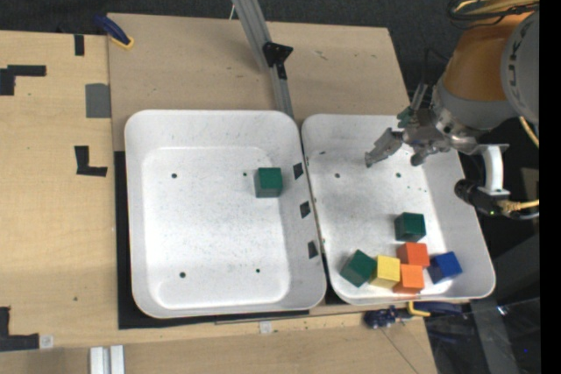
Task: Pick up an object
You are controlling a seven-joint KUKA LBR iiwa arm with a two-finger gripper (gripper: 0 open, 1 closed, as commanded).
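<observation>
Reaching in from the right, the grey arm [491, 57] with its orange band hung over the right bin [351, 188]; its gripper [405, 151] stood above the bin's far half, near the far right corner, with the two fingers [379, 151] splayed wide apart and nothing between them; a cluster of blocks lay along the near edge of that bin, towards its near right corner: a dark green block [409, 226] farthest from the edge, a red-orange block [414, 254] just beside it, an orange block [411, 276], a yellow block [387, 268], a blue block [445, 265] and a green block [358, 268] packed close together; the cluster sat well apart from the gripper; one further green cube [269, 181] lay alone in the left bin [175, 188], nearer its right edge and far half; both bins rested side by side on the bench [175, 57].
</observation>
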